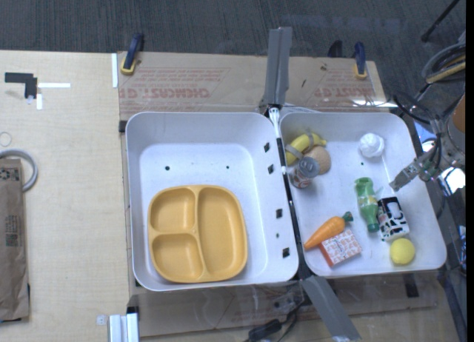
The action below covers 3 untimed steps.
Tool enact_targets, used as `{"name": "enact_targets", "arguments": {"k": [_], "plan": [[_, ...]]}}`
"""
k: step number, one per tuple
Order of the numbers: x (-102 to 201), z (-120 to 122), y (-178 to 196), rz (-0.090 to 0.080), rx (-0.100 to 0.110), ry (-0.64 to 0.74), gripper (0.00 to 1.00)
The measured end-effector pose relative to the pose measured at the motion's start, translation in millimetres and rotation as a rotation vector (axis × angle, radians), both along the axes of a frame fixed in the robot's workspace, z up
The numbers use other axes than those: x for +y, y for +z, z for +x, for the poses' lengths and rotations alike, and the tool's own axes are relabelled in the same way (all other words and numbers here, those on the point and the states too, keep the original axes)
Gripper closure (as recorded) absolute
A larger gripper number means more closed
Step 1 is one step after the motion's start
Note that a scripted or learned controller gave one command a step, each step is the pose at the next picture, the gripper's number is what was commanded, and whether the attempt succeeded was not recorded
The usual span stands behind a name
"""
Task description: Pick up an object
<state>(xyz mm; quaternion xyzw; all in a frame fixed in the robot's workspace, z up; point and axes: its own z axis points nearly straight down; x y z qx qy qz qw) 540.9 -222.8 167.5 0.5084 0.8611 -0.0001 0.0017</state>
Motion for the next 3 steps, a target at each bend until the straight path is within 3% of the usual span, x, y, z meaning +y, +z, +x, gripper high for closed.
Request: {"name": "enact_targets", "arguments": {"k": [1, 2, 3], "plan": [[0, 0, 0, 0.000, 0.000, 0.000, 0.00], [1, 57, 7, -0.001, -0.001, 0.291, 0.00], [31, 72, -45, -0.001, 0.000, 0.601, 0.00]]}}
